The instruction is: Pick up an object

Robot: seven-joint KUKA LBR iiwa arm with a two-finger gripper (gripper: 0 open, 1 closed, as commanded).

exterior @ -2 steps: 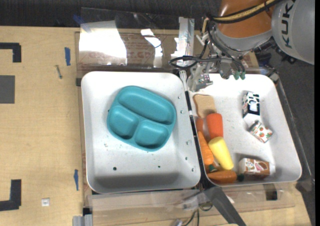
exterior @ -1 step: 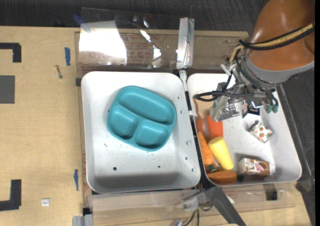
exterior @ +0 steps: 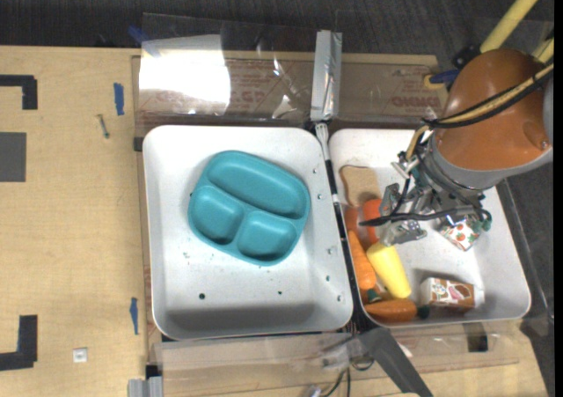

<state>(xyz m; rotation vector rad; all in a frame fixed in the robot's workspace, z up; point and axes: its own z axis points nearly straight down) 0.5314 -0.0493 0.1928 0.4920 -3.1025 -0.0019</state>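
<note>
In the right bin (exterior: 510,276) my gripper (exterior: 400,226) hangs low over the left part, under the orange wrist band (exterior: 493,113). Just below it lie a yellow cylinder-like toy (exterior: 389,268) and an orange carrot (exterior: 362,263). A second orange piece (exterior: 391,308) lies at the bin's front. A tan bread slice (exterior: 358,180) rests at the back left, and a small red-orange item (exterior: 372,209) sits beside the gripper. A small carton (exterior: 451,292) lies front right, and a white packet with red and green print (exterior: 461,231) lies to the gripper's right. Nothing shows between the fingers.
The left bin (exterior: 167,281) holds a teal divided plate (exterior: 249,205) near its middle. A clear plastic sheet and a silver tape strip (exterior: 325,74) lie behind both bins. The tan bench (exterior: 62,237) extends left.
</note>
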